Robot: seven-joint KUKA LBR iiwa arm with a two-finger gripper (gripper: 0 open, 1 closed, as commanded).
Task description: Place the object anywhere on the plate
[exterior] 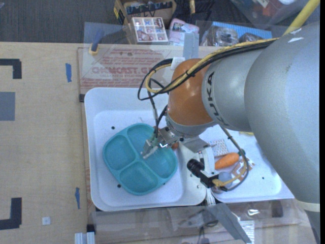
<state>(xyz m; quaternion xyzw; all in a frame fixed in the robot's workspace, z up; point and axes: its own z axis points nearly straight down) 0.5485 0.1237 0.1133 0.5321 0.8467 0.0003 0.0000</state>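
two shallow white bins sit side by side on the pale wooden bench [40, 136]. the left bin [96, 116] holds a teal plate [122, 154], divided by raised ridges into several compartments and lying flat toward the bin's middle and front. the grey arm [264, 85] reaches in from the right, and its orange band [188, 95] hangs over the wall between the two bins. below the band, the gripper [151, 149] points down over the right part of the plate, near the spot where the ridges meet. it is small in the view and partly hidden by the wrist, so it cannot be told whether it is released, clenched or grasping anything, nor whether it touches the plate.

the orange object [227, 160], long and tapered like a carrot, lies in the right bin [264, 182], near that bin's left side and well apart from the plate. yellow cable and parts of the robot cross in front of its lower edge. just beside it, toward the back, lies a small checked item [220, 147], too small to name.

behind the bins a clear sheet [117, 67] with red print lies on the bench, and beyond it stands an open cardboard box [144, 6]. a strip of blue tape [68, 72] sticks to the bench left of the sheet.
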